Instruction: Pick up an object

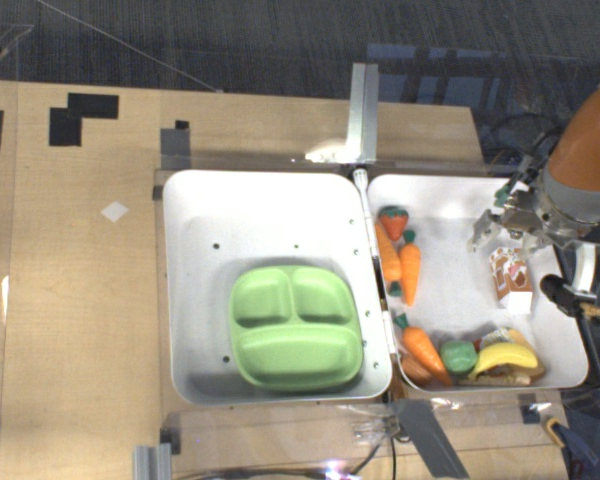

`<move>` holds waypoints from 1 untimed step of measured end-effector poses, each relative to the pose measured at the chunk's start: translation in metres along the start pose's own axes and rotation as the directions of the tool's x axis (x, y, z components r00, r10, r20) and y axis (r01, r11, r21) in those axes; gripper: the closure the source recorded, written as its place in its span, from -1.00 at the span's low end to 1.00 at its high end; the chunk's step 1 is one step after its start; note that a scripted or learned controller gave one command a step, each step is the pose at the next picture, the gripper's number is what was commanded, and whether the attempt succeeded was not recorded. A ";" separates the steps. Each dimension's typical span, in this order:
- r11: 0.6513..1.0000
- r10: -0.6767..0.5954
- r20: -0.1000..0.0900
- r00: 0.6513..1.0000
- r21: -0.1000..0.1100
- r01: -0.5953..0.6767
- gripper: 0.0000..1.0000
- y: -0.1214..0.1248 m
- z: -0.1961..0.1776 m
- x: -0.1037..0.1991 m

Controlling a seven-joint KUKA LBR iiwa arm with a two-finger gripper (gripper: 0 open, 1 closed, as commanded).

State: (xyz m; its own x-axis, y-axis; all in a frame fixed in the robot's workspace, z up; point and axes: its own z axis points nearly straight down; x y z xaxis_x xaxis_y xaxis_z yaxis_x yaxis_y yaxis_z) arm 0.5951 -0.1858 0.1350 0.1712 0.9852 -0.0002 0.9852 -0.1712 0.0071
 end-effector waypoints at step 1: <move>0.996 0.085 0.001 0.996 -0.033 -0.084 -1.00 -0.010 0.024 -0.010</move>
State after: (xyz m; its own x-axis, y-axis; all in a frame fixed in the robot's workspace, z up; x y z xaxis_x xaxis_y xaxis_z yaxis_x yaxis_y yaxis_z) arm 0.5841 -0.1936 0.1113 0.2539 0.9672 -0.0009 0.9665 -0.2536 0.0405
